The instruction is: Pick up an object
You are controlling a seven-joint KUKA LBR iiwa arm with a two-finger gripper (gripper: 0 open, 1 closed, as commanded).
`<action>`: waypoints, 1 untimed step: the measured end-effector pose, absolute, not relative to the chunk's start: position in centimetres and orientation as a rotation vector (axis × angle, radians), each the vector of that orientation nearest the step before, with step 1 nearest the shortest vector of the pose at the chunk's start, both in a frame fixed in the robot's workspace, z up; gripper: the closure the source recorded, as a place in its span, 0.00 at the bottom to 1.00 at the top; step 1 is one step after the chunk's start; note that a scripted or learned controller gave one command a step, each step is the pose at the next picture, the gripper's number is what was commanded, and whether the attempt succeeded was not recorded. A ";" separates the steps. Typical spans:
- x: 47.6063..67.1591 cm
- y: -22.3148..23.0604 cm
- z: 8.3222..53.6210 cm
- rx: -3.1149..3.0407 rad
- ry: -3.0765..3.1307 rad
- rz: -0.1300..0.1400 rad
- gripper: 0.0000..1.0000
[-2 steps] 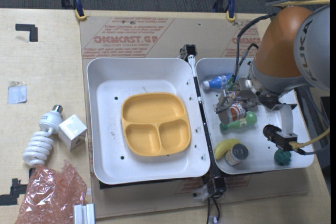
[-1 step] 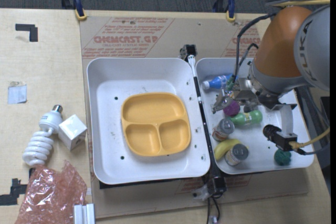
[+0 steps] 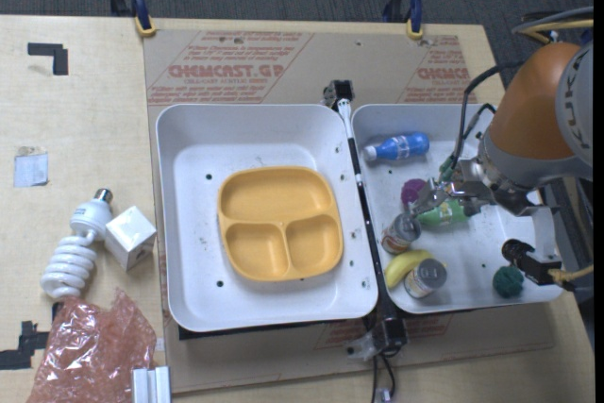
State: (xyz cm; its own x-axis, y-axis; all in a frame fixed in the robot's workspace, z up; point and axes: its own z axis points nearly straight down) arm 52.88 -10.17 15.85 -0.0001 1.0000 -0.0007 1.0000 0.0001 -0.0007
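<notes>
I bring the tool [image 3: 442, 195] down squarely over the green bottle [image 3: 445, 215] — grip state I cannot tell — clear of the purple object [image 3: 413, 193].

Yellow tray [image 3: 280, 224]: smooth matt plastic. Bins [image 3: 189, 203]: glossy white plastic. Can [image 3: 429, 277]: shiny metal. Surface [image 3: 85, 109]: pale matt wood.

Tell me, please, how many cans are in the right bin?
2. One can stands near the front edge beside the banana; another can lies left of the gripper. The arm may hide others.
</notes>
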 end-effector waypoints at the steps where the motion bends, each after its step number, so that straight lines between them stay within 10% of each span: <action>1: 53.0 -9.8 11.9 2.221 2.220 0.000 0.00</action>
State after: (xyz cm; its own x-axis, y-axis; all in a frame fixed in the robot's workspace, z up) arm 52.97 -9.83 11.95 0.0003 1.0000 -0.0008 1.0000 -0.0003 0.0011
